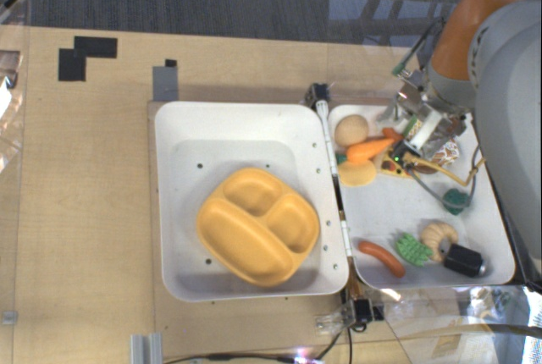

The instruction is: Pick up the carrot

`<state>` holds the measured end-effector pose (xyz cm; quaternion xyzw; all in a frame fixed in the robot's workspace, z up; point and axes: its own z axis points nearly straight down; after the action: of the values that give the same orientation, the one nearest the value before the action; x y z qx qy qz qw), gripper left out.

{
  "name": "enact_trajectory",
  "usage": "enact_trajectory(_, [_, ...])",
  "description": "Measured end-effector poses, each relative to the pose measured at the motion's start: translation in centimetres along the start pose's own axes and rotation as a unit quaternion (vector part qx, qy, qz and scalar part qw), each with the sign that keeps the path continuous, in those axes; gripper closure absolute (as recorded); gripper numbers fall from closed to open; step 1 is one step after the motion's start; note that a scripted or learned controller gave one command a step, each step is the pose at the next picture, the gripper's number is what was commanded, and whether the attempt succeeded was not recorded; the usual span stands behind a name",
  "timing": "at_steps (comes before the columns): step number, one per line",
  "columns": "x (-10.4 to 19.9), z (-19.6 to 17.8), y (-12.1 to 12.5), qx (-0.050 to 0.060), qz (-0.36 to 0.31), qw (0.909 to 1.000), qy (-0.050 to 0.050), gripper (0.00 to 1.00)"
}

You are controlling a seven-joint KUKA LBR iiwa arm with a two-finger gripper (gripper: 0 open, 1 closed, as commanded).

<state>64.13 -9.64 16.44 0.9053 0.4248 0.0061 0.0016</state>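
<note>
In the camera view, the grey arm with an orange band (474,41) reaches in from the right and hangs over the back of the right shallow white bin (495,227). Its jaws are low over the bin floor, just beside the right end of the orange toy carrot (367,151); from this slant I cannot tell how far they are open, nor whether they have hold of anything.

The carrot lies tilted in the back left part of that bin, close to the wall shared with the other bin. It sits between a beige egg-shaped piece (351,130) behind it and a pale yellow round piece (357,174) in front of it, and both are very close to it.

Towards the front of the same bin lie a red toy sausage (381,257), a green ridged leaf-like toy (412,249), a beige shell-shaped piece (439,234) and a small black block (464,259).

The left white bin (169,184) holds a yellow-orange plastic plate with three compartments (257,223), which sits tilted.

On the pale wooden tabletop (85,184), black angular patches (85,57) lie behind the bins and carry no legible writing.
</note>
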Motion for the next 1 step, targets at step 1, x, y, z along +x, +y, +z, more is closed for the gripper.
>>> enact_trajectory(1, [1.19, 7.23, -0.83, -0.003, -0.034, 0.9994, -0.002, 0.0])
